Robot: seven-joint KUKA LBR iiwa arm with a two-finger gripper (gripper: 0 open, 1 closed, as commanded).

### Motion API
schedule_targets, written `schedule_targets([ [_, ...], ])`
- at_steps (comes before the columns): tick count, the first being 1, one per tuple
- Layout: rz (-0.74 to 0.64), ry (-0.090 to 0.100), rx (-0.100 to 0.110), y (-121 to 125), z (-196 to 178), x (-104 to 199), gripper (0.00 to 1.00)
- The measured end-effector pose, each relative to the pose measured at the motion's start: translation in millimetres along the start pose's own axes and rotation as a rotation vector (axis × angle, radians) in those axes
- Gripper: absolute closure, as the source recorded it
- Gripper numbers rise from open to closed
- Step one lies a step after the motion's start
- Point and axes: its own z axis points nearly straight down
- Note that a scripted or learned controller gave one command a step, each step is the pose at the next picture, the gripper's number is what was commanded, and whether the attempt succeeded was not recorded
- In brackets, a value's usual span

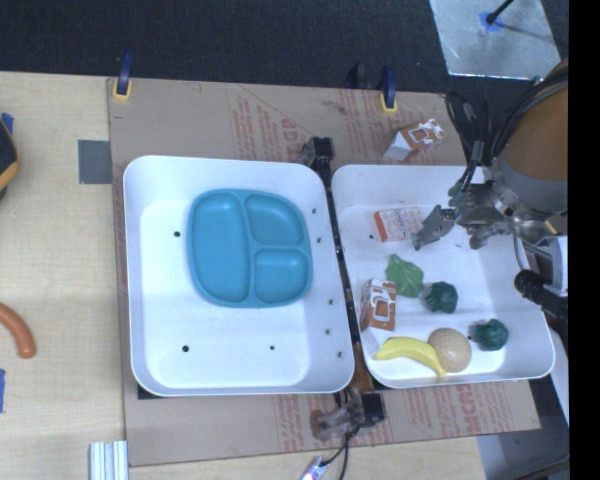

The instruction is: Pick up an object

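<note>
Objects lie in the right bin (540, 368): a banana (408, 352), a tan ball (450, 349), a green leafy toy (405, 274), two dark green lumps (441, 296), an orange and white packet (396, 222) and a small carton (380, 305); the left bin (155, 268) holds a blue plate (249, 247). The jaws (448, 223) hang over the right bin beside the packet; they look a little apart with nothing between them. A sausage (12, 328) lies on the table (50, 268).

Even overhead light, fairly bright on the bench; both white bins (140, 298) run near overexposed, little surface detail. Soft shadow inside the left bin's upper and left walls, faint ones under small objects. Overall soft focus, low resolution; dark floor (230, 13) at top underexposed.
</note>
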Motion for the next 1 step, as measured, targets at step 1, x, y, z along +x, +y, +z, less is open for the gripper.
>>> schedule_targets([
  [1, 0.000, -0.001, 0.002, -13.3, 112.7, 17.9, 0.00],
])
